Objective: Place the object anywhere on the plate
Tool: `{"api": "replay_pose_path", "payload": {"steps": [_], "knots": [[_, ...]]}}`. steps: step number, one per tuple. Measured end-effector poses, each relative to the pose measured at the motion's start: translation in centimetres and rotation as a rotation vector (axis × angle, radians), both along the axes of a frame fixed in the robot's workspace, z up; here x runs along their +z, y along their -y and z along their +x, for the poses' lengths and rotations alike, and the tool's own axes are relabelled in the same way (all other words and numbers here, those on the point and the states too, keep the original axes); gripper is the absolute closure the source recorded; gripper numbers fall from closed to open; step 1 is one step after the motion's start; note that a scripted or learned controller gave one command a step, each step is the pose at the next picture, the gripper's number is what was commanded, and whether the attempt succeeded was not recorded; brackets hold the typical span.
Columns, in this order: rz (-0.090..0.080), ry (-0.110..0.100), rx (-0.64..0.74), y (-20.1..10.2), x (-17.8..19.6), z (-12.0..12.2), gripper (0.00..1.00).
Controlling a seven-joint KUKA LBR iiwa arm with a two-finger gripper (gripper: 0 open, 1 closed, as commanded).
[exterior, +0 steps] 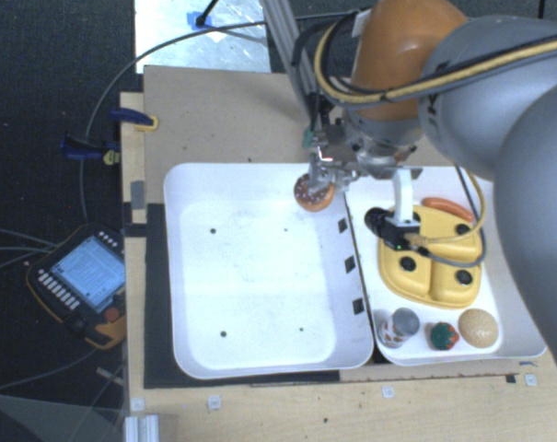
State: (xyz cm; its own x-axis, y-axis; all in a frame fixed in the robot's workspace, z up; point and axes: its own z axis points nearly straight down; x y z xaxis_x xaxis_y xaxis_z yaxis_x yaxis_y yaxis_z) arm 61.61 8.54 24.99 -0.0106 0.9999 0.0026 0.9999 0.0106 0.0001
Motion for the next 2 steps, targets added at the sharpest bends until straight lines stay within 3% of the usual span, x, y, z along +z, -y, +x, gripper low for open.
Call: {"api": "replay_pose_path", "payload": {"steps": [1,2], "knots": [[-0.001,-0.002,-0.001,-4.7,-2.3,-1.5,1.0],[0.0,0.001,-0.001,-9.3,-1.5,-2.5,1.0]]}}
